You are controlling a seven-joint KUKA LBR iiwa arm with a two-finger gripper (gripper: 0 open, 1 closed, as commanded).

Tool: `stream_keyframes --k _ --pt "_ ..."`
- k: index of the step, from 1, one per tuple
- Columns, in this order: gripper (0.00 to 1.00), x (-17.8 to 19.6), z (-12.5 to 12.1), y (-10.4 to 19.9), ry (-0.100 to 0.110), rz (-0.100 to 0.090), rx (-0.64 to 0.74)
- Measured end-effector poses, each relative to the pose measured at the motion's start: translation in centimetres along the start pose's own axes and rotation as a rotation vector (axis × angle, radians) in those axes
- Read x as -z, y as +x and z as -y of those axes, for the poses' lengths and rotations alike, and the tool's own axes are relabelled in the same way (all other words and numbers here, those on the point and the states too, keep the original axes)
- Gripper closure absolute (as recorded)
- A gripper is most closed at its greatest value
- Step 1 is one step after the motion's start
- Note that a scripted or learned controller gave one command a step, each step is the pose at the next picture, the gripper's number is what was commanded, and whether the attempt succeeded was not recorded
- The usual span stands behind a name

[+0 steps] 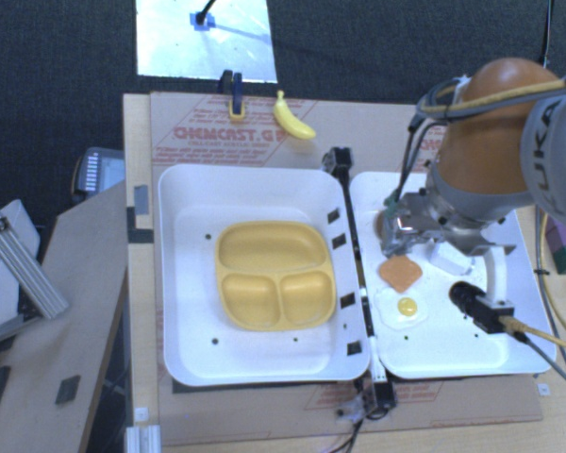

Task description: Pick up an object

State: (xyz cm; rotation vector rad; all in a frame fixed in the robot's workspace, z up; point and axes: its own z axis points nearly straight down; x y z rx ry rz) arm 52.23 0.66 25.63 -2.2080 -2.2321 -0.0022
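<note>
A: A wooden bench is seen against a dark carpet, and two white bins are set on it side by side. What is found in the right bin (509, 347)?

B: An orange toast slice (400, 273) is laid near its left wall, and a fried egg (403, 307) is placed just below the toast. A yellow divided plate (269, 274) is kept in the left bin (184, 243).

A: Is anything lifted yet?

B: It is judged that nothing is. Both pieces are seen flat on the floor of the right bin, so the whole pick is left.

A: And the gripper (394, 229)?

B: It is held just above the toast. Its state cannot be told, and no object is seen in it.
</note>
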Motion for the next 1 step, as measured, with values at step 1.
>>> stream_keyframes --k 1 --pt "1.0 0.19 0.56 5.26 -0.002 0.0 0.0"
